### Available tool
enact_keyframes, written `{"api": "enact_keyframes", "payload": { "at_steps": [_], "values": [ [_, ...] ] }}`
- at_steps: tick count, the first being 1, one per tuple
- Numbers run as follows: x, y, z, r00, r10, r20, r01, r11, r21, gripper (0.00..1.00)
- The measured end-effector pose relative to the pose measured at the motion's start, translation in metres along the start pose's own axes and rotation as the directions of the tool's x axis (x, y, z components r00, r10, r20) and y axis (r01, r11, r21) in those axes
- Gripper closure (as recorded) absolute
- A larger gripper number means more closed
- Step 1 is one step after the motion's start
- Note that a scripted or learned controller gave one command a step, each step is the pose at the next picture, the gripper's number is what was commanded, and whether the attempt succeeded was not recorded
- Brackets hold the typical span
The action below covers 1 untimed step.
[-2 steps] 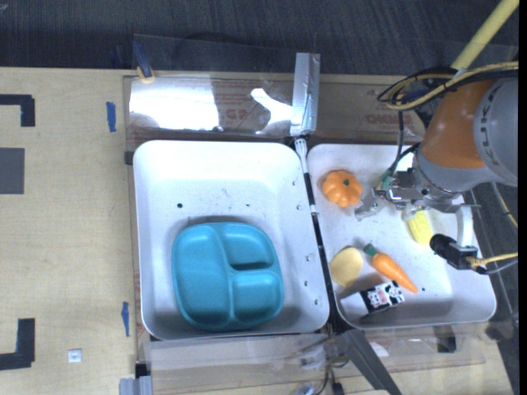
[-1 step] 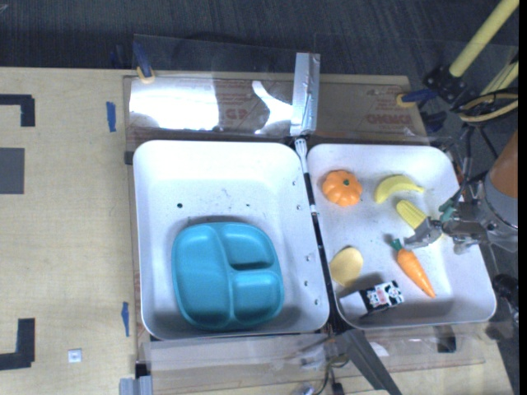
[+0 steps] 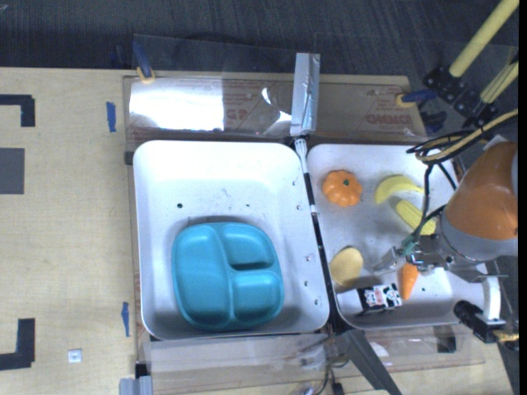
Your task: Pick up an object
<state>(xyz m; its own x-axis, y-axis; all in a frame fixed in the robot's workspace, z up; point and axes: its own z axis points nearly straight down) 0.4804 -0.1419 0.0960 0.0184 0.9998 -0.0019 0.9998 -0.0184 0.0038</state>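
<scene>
In the right bin (image 3: pixel 375 159), the end effector (image 3: pixel 401 257) hangs just above a small carrot (image 3: pixel 408 280); whether it is open or closed cannot be told. The carrot looks like light, hard, smooth plastic, tapered and likely to slip; gripping across its thicker upper part seems safest. A potato (image 3: pixel 347 263) lies nearby.

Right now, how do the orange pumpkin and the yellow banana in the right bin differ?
The pumpkin is orange, round and squat with a green stem; the banana is yellow, long and curved. The pumpkin sits nearer the divider between the bins, the banana nearer the arm. Both lie loose in the right bin's far half, apart from each other.
</scene>
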Motion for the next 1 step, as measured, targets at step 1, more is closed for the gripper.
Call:
{"api": "enact_keyframes", "payload": {
  "at_steps": [1],
  "values": [
    [0.0000,-0.0003,-0.0085,1.000,0.002,0.000,-0.002,1.000,0.000,1.00]
  ]
}}
